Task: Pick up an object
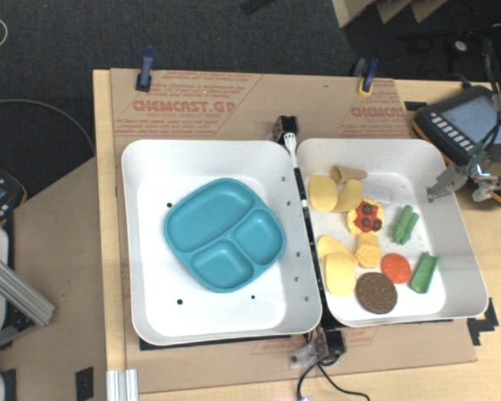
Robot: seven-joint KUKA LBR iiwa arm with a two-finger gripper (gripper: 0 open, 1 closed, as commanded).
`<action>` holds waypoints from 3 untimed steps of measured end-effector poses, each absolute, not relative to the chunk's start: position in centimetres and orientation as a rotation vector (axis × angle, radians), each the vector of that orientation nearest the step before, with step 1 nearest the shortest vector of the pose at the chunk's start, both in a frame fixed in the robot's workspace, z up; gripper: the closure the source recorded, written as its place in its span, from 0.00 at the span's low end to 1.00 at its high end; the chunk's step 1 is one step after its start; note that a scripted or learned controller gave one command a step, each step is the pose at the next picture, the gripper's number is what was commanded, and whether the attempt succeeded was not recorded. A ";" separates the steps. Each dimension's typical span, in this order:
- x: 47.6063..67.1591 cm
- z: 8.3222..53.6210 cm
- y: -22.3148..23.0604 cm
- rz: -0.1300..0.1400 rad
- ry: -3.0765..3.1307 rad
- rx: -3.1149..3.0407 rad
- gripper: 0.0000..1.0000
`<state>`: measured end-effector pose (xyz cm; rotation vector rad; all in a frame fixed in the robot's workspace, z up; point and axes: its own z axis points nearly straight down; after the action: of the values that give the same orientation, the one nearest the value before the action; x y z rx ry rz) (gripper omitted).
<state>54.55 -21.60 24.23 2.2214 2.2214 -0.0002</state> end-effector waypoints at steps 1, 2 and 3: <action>47.4 10.5 -16.5 -0.009 2.235 2.235 0.00; 53.9 25.7 -12.2 0.018 2.220 2.200 0.00; 47.5 14.5 -9.8 -0.010 2.229 2.232 0.00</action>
<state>47.49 -9.83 14.52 2.2318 2.2294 -0.0096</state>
